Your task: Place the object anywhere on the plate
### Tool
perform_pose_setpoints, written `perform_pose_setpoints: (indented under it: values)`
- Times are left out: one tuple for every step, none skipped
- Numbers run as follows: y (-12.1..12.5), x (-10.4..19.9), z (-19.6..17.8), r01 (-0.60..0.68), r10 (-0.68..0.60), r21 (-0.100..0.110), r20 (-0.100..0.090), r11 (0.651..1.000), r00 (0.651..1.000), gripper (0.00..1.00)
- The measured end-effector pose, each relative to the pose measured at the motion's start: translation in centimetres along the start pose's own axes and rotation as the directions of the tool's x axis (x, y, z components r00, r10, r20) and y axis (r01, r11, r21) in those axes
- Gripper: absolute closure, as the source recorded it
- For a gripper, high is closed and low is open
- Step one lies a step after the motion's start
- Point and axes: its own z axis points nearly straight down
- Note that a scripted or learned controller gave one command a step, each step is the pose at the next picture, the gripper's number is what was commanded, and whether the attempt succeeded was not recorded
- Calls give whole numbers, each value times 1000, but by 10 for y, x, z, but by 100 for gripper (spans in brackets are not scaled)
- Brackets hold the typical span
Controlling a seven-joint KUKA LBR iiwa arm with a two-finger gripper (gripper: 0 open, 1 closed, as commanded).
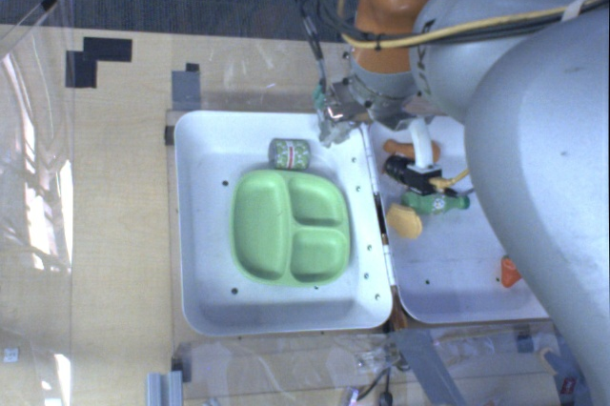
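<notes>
Camera view: gripper (334, 120) hangs near the can (290, 153), finger state unclear.
Can lies just off the plate (290, 227); it likely needs grasping next.

arm (534, 109) cut off right, hiding right bin (448, 285) partly

arm (515, 109): reaches in from right, wrist bent down | claw (334, 120): low, finger state unclear
</notes>
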Motion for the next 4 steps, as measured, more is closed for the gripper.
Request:
perform_pose_setpoints:
  values:
    - [-76, -14, -39, 93, -93, 2, 0, 996, 996, 100]
    - [-156, -152, -4, 128, -128, 3, -1, 992, 992, 100]
    - [-198, -160, 94, 394, -394, -7, 6, 919, 919, 100]
    - [-117, -107, 0, 292, -292, 0, 0, 957, 957, 100]
